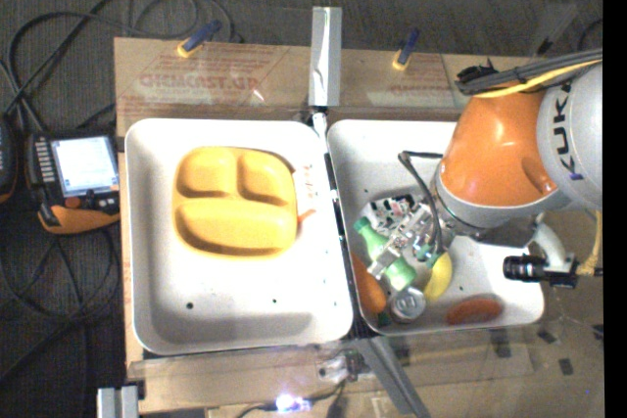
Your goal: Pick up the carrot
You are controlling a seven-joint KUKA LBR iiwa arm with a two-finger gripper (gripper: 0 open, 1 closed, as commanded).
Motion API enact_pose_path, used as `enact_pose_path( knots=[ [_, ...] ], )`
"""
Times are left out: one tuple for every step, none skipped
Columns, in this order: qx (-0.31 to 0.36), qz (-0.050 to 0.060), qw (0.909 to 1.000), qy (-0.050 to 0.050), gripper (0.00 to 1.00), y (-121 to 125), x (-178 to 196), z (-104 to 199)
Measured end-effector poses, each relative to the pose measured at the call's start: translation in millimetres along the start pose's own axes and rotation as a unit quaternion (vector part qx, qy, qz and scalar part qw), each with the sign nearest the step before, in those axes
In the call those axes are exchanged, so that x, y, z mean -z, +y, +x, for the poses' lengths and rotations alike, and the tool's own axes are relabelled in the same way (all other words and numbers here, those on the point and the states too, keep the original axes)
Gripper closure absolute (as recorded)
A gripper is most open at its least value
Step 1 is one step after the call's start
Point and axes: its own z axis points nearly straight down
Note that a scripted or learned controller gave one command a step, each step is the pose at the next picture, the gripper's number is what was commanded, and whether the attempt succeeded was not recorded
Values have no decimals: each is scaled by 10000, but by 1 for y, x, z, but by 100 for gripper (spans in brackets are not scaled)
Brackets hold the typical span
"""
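Nearest to us, along the bottom edge of the right bin (pixel 343 162), we find a crowded row: the carrot (pixel 368 290) at the bin's lower left corner, a can (pixel 408 304) just beside it toward 3 o'clock, a yellow fruit (pixel 438 275) past the can, and a reddish sausage (pixel 474 311) further along toward 3 o'clock.

The carrot is partly covered. A green bottle (pixel 380 253) lies against its upper side, so we see only an orange wedge pressed to the bin wall. From what shows, we judge its long axis to run roughly 11 to 5 o'clock, along the wall, though which end is the tip we cannot tell.

The gripper (pixel 404 235) sits just up from this cluster, over the green bottle. The carrot lies from it toward 7 o'clock, near but not under it. We cannot tell how the metal parts are set, because the bottle and other clutter merge with them.

So the coming move, as we judge it, turns on a short shift toward 7 o'clock and a wrist turn to close across the carrot's width, with the wall and bottle crowding both sides.

Farther off, the arm (pixel 495 157) fills the bin's 3 o'clock half, and the left bin (pixel 147 308) holds a yellow tray (pixel 235 201).
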Motion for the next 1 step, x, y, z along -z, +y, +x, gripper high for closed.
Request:
enact_pose_path(
  knots=[
    [1344,7,9909,-6,100,23,0,20]
  ],
)
